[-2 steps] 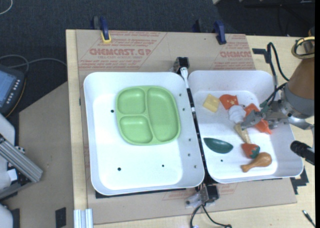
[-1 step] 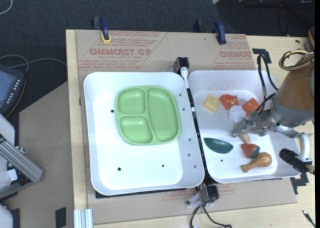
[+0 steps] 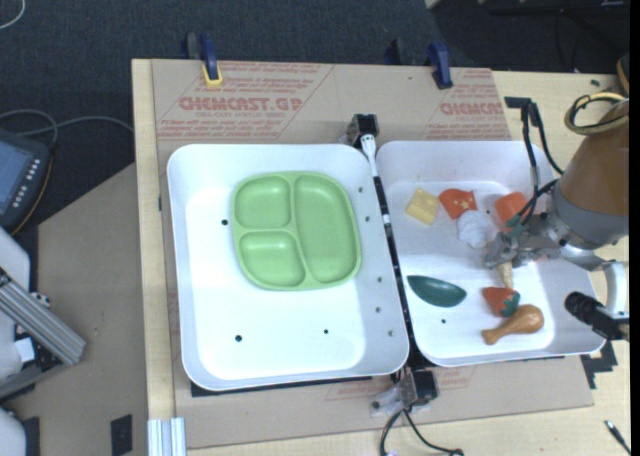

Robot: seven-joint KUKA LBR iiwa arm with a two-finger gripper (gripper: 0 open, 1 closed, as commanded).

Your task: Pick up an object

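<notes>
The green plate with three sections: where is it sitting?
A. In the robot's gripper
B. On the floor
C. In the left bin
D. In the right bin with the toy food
C: the green plate lies flat in the left bin, while the toy food pieces and the gripper are over in the right bin.

A single fixed camera looked down at a slant from above the bench (image 3: pixel 300 94), far enough back to take in both white bins (image 3: pixel 200 274). Beyond the bench's far edge, dark floor showed; the arm (image 3: pixel 600 184) entered from the bench's right side.
</notes>
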